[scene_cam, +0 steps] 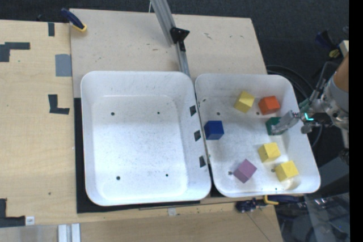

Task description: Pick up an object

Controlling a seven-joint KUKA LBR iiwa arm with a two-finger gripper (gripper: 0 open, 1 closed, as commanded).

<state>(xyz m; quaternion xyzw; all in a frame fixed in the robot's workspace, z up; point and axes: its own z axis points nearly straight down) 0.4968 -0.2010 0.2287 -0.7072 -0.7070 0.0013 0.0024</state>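
In the right bin point(227, 85), close to its near edge, a yellow cube point(287, 170) sits toward the right corner and a purple cube point(245, 170) a little left of it; just behind them is a second small yellow cube point(270, 151). Further back, a blue cube point(214, 130) rests near the left wall of this bin, beside the rim it shares with the left bin point(91, 88). Near the right wall is a small green object point(274, 123), and the gripper point(282, 124) appears to be low over it or touching it; if it is closed on the object or not, I cannot tell, because this part is small and blurred. Toward the far edge are an orange cube point(269, 104) and a third yellow cube point(245, 101), near each other. My judgement is that the step in hand is the grasp itself, at the green object. The next move calls for a firm closing on it and then a straight lift, without pushing the orange cube behind
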